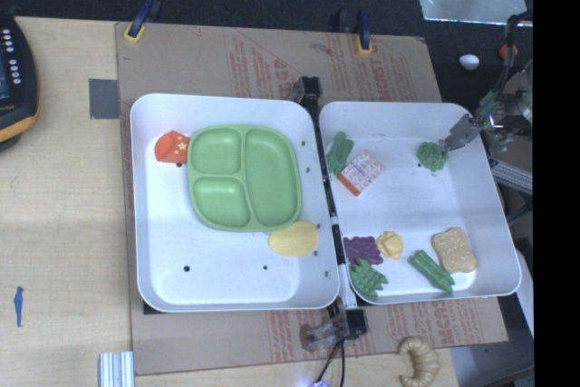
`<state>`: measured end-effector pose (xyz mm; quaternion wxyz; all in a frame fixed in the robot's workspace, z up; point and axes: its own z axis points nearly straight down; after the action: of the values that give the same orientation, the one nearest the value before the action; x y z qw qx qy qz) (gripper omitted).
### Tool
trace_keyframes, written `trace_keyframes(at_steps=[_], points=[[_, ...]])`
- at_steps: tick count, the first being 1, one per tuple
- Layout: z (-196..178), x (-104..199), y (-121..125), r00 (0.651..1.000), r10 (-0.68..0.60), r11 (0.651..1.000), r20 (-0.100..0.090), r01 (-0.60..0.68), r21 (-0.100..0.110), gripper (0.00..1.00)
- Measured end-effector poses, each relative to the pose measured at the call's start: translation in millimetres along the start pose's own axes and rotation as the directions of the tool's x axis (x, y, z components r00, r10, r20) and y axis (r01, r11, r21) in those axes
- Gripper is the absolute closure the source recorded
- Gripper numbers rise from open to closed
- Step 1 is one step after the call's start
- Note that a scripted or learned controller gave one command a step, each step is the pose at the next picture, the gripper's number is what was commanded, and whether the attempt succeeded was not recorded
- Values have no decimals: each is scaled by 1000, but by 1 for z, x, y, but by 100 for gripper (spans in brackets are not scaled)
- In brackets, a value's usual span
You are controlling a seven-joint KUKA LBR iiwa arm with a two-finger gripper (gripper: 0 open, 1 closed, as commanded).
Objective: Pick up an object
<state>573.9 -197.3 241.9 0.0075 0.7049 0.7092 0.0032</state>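
The gripper (pixel 450 140), its state impossible to tell from here, sits at three o'clock touching the broccoli (pixel 431 157) in the right bin (pixel 489 195), so this looks like the approach, and next it likely needs to close and lift.

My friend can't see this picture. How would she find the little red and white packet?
Look in the right-hand white bin, in its upper left part. The red and white packet lies there, just right of a long green toy vegetable. It is the one flat, printed, rectangular thing among lumpy toy foods.
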Motion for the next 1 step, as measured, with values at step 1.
trace_keyframes(at_steps=[1], points=[[22, -14, 63, 1000, -1, 1000, -4, 1, 12, 0]])
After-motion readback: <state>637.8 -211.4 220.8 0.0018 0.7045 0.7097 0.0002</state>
